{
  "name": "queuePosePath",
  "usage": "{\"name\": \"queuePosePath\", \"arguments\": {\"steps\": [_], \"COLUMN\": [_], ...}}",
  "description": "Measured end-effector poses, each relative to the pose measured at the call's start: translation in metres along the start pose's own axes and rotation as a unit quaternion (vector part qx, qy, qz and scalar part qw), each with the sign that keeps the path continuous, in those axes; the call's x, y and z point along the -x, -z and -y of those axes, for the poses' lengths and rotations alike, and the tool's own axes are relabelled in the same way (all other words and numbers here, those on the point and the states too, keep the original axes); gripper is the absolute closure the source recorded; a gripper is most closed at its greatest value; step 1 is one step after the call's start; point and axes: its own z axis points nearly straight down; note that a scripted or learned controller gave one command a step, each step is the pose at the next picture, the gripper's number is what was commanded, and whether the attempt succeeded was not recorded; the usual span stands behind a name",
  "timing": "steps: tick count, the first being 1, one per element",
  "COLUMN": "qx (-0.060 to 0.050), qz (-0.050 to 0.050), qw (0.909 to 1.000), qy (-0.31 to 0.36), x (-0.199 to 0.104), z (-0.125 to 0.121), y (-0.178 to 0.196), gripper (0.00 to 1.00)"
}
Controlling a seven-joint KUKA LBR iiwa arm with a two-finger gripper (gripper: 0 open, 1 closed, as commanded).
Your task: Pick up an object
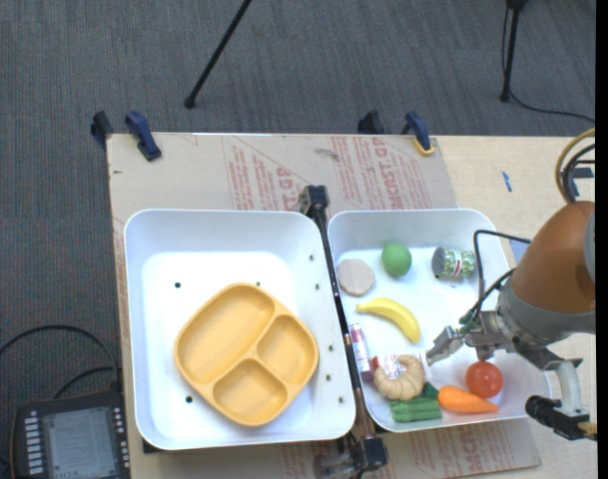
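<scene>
Green vegetable (416,411) beside carrot (467,400); gripper (461,342) hovers above.

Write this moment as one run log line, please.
gripper: open, over right bin | near: banana, tomato | held: nothing

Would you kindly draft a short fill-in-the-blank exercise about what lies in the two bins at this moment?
1. The yellow divided plate lies in the ____ bin.
2. The plate has ____ compartments.
3. In the right bin, the banana lies nearer the camera than the ____ ball.
4. The tomato sits just above the ____.

Missing words: left; three; green; carrot
</scene>
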Motion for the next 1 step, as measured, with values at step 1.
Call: {"name": "queuePosePath", "arguments": {"steps": [1], "qx": [-0.003], "qz": [-0.001], "qw": [1.0000], "qy": [-0.001], "x": [-0.0001], "z": [-0.0004], "y": [0.0063], "gripper": [1.00]}}
